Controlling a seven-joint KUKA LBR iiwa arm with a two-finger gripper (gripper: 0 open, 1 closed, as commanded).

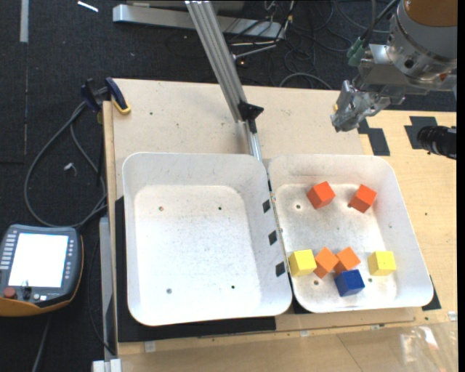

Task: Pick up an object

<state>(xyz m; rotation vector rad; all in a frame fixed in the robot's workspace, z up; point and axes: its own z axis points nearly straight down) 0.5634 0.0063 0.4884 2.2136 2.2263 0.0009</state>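
1. The gripper (349, 116) hangs in the upper right of the frame, above the bare bench top (182, 116) and just beyond the far rim of the right bin (407, 218); whether it is open or closed cannot be told from this angle, and no object is seen in it.
2. The grey arm (414, 51) enters from the upper right corner, its orange band (436, 11) at the top edge.
3. Seven small cubes lie in the right bin, all well below the gripper in the frame.
4. Nearest to it are two orange cubes in the bin's upper part: one (320, 194) left, one (363, 197) right, set apart from each other.
5. In the lower part a yellow cube (302, 261) sits left, touching or just beside an orange cube (326, 260), which adjoins another orange cube (349, 257).
6. A blue cube (349, 282) lies just below those two orange ones, close against them.
7. A second yellow cube (382, 262) stands alone toward the bin's right side.
8. The left bin (138, 218) sits beside the right one, their rims meeting mid-frame.
9. A slanted metal pole (221, 62) runs from the top of the frame to the bins' junction.
10. A teach pendant (38, 269) lies at the left edge on the dark floor.
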